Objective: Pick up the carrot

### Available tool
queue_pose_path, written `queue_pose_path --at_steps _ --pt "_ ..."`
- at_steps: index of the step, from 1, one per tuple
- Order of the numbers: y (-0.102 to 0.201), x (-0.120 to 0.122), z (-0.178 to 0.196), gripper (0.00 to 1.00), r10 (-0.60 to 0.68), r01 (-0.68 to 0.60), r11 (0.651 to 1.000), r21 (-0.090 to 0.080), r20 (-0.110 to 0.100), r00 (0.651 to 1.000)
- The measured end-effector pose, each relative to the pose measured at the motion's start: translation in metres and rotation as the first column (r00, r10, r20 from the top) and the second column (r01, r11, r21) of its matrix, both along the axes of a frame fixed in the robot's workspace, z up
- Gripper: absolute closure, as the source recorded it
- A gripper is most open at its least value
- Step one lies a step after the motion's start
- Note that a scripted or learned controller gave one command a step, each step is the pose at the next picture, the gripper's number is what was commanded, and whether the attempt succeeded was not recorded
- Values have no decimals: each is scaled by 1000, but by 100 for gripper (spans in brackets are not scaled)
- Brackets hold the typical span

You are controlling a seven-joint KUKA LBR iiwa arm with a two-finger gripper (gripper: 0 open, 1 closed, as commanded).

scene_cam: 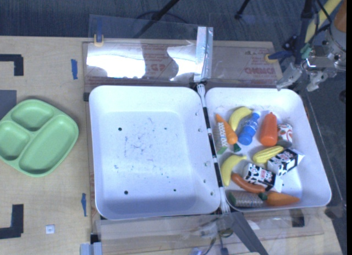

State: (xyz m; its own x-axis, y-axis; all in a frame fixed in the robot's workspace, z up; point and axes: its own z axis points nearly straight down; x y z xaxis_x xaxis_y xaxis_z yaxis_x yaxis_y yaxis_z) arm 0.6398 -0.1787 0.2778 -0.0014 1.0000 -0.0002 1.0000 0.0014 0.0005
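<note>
Several toy foods lie in the right bin (316, 163). One orange carrot (225, 128) with a green tip lies along the bin's left wall. A second carrot (282, 197) rests at the near edge, and a redder one (246, 183) lies just left of it. My gripper (300, 82) hovers over the far right corner of that bin, well apart from all the carrots. Its fingers stand open with nothing between them.
Around the carrots are three bananas (240, 116), a blue bottle (248, 128), an orange bottle (269, 129) and two cow-patterned cartons (258, 175). The left bin (104, 105) sits beside it. A green divided plate (36, 136) lies on the bench at far left.
</note>
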Motion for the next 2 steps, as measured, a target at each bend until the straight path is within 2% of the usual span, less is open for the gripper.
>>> queue_pose_path --at_steps 1,2 --pt "26 12 -111 0 67 -67 998 0 0 998" --pt "79 27 -158 0 -20 20 1000 1 -1 1000"
